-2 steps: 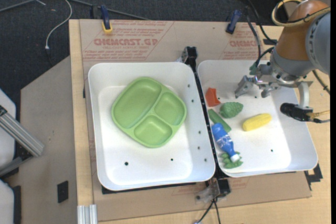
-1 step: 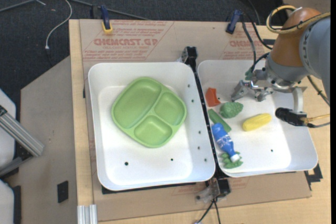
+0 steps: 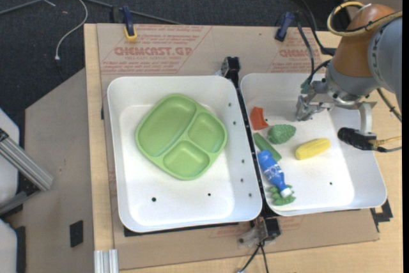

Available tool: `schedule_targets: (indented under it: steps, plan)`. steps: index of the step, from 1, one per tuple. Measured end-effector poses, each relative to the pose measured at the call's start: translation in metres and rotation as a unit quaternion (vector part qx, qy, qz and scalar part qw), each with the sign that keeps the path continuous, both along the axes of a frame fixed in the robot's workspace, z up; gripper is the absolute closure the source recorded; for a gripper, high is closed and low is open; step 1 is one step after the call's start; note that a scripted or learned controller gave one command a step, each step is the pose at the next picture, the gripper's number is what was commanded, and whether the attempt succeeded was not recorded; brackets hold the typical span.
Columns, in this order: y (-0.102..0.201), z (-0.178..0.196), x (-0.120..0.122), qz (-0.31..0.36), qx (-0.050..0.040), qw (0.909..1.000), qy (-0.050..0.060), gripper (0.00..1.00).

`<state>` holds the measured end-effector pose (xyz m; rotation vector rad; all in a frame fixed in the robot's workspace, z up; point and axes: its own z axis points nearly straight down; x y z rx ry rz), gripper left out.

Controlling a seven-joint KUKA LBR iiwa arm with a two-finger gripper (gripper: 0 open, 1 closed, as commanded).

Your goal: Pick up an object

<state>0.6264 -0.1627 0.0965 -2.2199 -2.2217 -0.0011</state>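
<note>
Objects for picking are lying together in the right bin (image 3: 364, 192), and the nearest to the gripper (image 3: 308, 109) is looking like the green leafy toy (image 3: 281, 133), which is sitting just below and slightly left of the gripper in the camera view, close but apart from it. Its long axis is running roughly left to right with a slight tilt. Just to its right, a yellow corn toy (image 3: 312, 149) is lying with its length also running left to right, tilted up toward the right, a little further from the gripper. An orange piece (image 3: 257, 117) is resting against the bin's left wall, with a green strip (image 3: 266, 146) and a blue bottle (image 3: 271, 171) stretching down along that wall toward a small green sprig (image 3: 284, 196). Whether the gripper is spread or clenched I cannot tell; nothing is visibly sitting in it. The arm (image 3: 358, 54) is reaching in over the bin's upper right. The left bin (image 3: 128, 201) is carrying a green divided plate (image 3: 181, 136), well apart, on the bench (image 3: 192, 48).
</note>
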Motion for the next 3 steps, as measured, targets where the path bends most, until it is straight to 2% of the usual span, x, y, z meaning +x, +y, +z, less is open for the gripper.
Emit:
schedule_targets:
  steps: [2,3]
  plan:
    - [-0.007,0.1,-0.001,0.0,-0.0016,1.0,-0.003,1.0]
    - [-0.009,0.158,0.01,0.0,-0.0017,1.0,-0.004,1.0]
